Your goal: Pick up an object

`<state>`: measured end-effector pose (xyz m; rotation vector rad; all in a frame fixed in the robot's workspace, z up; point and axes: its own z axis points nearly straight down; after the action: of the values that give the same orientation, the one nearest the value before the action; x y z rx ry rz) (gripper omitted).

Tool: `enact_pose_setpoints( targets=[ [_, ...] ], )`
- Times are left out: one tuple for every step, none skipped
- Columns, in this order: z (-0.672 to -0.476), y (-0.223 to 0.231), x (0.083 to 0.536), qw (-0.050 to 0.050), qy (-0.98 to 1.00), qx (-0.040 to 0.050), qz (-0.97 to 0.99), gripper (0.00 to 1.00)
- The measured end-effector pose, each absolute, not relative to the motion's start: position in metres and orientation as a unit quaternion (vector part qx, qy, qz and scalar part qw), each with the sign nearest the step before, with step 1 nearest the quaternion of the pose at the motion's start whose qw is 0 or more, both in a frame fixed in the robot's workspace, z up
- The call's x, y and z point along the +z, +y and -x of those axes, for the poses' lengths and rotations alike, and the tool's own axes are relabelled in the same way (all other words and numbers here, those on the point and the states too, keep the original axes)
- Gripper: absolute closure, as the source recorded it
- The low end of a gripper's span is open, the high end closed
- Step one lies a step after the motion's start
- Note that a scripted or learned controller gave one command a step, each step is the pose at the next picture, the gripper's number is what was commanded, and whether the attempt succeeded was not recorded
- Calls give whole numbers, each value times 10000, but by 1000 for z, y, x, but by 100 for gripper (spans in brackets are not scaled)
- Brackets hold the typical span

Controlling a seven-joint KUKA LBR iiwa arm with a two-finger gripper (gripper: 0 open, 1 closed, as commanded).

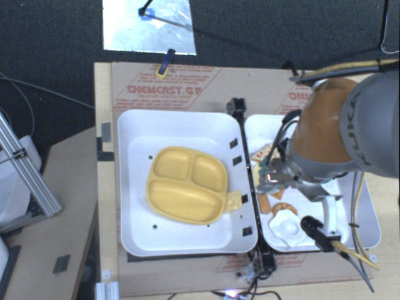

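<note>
Cardboard [187, 83] printed "CHEMCAST GP" — yellow tray [186, 184], left bin [134, 142]

— Any writing you can make out?

— Red print on the cardboard sheet [187, 83] under the two bins, on the far strip beyond the left bin [134, 136]. It reads roughly "CHEMCAST", followed by a few characters that look like "GP", framed by red chevron marks.

— Anything else?

— More red letters on the same sheet at the far right, beside the arm [350, 117], too cut off to read. Faint red marks along the near edge are likewise illegible.
</note>
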<state>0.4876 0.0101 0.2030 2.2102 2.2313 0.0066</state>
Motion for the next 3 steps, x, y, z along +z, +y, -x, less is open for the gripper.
enact_pose_setpoints(
  targets=[
    [-611, -10, 184, 42, 7092, 27, -7049, 100],
    [-544, -10, 220, -3, 7069, 4, -7073, 100],
    [-505, -99, 259, 32, 7041, 2, -7101, 100]
  ],
)
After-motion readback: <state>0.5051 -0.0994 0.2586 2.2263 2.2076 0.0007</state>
